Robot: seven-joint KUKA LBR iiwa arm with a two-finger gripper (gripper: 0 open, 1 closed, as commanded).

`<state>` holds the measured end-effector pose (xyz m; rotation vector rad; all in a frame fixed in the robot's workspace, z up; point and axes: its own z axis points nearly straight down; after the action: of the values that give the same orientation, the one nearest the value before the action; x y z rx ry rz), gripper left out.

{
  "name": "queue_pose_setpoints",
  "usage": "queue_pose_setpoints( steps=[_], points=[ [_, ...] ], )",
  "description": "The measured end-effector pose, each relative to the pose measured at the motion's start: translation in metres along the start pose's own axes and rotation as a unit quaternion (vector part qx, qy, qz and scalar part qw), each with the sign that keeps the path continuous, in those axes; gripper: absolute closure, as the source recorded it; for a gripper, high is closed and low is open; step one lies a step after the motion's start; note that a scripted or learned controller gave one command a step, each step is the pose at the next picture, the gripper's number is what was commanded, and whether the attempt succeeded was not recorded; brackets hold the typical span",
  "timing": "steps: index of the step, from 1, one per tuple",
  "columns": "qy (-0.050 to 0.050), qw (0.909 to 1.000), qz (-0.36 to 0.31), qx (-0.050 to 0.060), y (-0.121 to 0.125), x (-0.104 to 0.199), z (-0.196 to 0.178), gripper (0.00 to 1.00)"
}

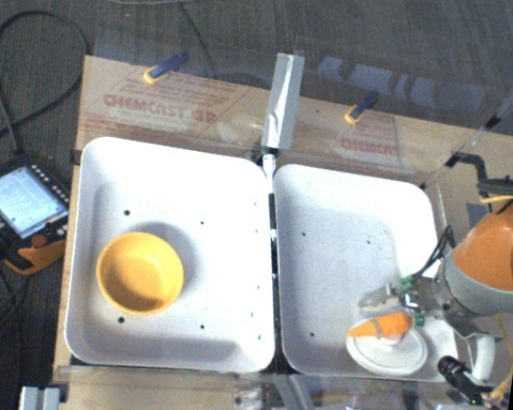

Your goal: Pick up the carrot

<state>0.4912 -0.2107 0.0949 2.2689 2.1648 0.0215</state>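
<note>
The orange carrot (379, 327) lies in the right bin (349, 222), near its front right corner, resting on the top edge of a small round white plate (389, 353). Its thin end points left. My gripper (404, 303) hangs directly over the carrot's thick right end, touching it or nearly so. The arm, grey with its orange band (491, 253), comes in from the right over the bin's rim and hides part of that corner.
A yellow bowl (141, 272) sits in the left bin (175, 178), towards its front left. A ridge (269, 249) runs between the two bins. A tablet with cables (12, 203) lies on the floor to the left of the bench.
</note>
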Motion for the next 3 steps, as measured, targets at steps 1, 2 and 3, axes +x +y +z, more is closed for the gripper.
queue_pose_setpoints(
  steps=[1,2,3],
  points=[
    [-0.009,0.9957,-0.092,-0.001,-0.005,0.045,0.004,0.00],
    [-0.004,0.9959,-0.090,0.003,-0.005,0.011,0.002,0.00],
    [-0.005,0.9958,-0.091,0.001,-0.004,0.012,-0.008,1.00]
  ],
)
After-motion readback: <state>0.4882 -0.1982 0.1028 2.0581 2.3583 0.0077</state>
